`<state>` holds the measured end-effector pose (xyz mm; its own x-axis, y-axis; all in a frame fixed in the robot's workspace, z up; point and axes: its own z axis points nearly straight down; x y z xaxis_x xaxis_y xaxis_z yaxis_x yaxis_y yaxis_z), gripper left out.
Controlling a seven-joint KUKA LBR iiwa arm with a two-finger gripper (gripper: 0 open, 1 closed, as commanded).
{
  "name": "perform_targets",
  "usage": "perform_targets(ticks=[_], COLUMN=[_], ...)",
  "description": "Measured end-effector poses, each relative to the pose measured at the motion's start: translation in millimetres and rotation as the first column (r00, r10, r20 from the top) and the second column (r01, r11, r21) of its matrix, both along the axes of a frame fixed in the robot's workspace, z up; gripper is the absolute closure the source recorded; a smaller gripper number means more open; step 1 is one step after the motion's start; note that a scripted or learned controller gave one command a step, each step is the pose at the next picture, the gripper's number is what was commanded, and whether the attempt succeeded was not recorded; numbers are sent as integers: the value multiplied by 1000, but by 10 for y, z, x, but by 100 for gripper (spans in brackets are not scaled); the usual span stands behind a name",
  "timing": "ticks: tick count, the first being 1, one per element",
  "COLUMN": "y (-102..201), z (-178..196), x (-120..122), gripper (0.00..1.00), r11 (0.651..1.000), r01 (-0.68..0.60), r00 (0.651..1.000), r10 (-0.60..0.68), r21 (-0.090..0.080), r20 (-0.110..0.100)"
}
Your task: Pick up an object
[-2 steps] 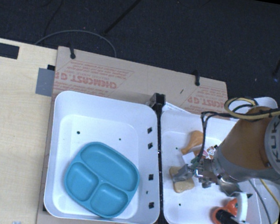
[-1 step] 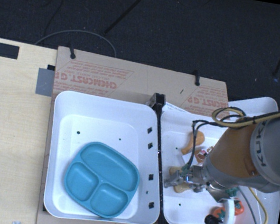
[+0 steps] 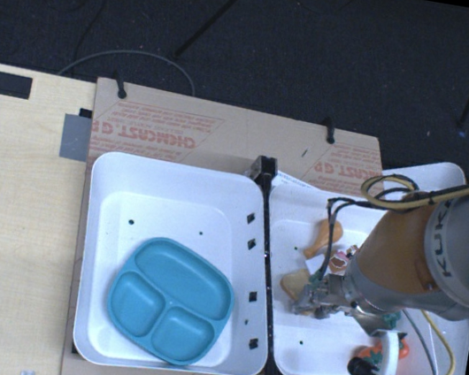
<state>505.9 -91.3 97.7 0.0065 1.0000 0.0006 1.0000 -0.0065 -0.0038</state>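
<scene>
Camera view. The two-finger gripper (image 3: 312, 300) sits low in the right-hand shallow white bin (image 3: 311, 366); whether it is open or closed cannot be told. A pale tan, flattish lump (image 3: 294, 283) lies just up-left of it, apparently touching. A slim orange-tan curved piece (image 3: 326, 236) lies farther above. Well to its left (in the other bin) rests a blue three-compartment plastic tray (image 3: 171, 300).

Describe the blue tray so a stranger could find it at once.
Find the two white bins side by side on the bench and take the left bin. The blue tray lies flat in it toward the near edge, a rounded plate split into three compartments, unlike the small tan items in the right bin.
</scene>
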Motion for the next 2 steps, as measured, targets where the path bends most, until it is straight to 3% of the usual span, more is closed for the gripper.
perform_targets(ticks=[2], y=[2], z=[899], x=[-107], gripper=[100], r11=[1000], r01=[-7], r00=[1000], r10=[7], r21=[0], r20=[4])
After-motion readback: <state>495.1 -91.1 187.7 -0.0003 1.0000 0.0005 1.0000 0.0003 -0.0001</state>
